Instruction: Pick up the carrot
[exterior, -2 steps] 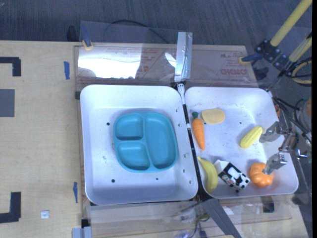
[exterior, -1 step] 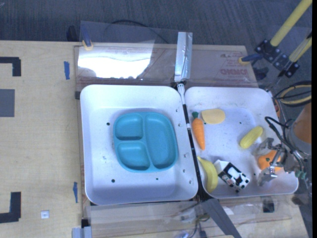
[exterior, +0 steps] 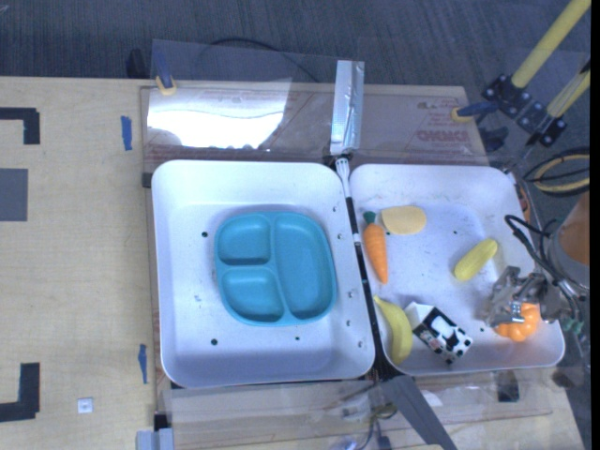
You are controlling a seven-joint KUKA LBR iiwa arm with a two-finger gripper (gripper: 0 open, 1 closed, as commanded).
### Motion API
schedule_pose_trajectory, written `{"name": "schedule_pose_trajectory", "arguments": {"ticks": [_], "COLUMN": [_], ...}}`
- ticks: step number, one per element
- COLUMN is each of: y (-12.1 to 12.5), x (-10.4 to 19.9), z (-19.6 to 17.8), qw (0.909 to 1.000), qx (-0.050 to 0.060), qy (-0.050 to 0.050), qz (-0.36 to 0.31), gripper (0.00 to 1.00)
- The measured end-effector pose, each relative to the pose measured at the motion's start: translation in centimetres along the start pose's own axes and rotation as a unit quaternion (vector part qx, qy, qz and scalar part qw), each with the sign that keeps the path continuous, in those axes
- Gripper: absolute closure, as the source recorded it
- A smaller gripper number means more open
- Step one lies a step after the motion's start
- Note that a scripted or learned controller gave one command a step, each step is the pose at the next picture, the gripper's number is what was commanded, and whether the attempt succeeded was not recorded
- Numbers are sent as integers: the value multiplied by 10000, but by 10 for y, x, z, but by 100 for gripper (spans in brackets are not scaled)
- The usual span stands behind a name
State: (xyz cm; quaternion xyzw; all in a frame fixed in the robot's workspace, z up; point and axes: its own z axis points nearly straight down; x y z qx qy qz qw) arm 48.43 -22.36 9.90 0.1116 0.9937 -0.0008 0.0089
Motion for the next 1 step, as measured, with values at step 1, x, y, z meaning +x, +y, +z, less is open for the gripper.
{"name": "schedule_pose_trajectory", "arguments": {"ticks": [1], "y": [11], "x": [-29], "z": [-101], "qw": [9988], "qx": [10], "qy": [21], "qz": [488], "gripper": [100]}}
